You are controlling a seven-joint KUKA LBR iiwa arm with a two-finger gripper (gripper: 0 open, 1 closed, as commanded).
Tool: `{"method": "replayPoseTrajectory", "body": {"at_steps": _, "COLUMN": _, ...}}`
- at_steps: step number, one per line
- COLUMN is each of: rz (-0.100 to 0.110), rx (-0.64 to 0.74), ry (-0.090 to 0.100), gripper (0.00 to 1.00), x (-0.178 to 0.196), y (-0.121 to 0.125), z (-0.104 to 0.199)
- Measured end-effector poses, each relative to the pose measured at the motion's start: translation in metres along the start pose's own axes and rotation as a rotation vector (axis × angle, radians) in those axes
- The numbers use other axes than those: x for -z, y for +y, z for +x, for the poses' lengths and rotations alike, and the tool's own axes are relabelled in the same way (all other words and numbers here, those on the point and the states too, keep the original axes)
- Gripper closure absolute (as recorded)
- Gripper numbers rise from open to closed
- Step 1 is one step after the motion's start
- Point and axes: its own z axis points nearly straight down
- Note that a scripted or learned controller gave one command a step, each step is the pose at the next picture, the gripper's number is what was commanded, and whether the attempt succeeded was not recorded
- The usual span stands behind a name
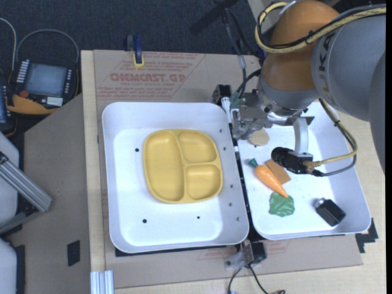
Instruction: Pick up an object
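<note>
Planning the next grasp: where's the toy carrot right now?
The carrot lies in the right bin, near its left wall, just above the green leafy piece and below the gripper.

the left bin [122,182] has open room around the yellow tray [182,164]. the right bin [349,182] is crowded: its top is covered by the arm [306,60], and a carrot [269,179], green piece [282,206] and black block [330,211] are spread below.
</note>
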Motion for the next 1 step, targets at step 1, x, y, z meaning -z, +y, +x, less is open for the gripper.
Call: {"method": "replayPoseTrajectory", "body": {"at_steps": 1, "rz": -0.002, "rx": -0.001, "ry": 0.0, "gripper": 1.0, "x": -0.0011, "y": -0.0081, "z": 0.0427}}
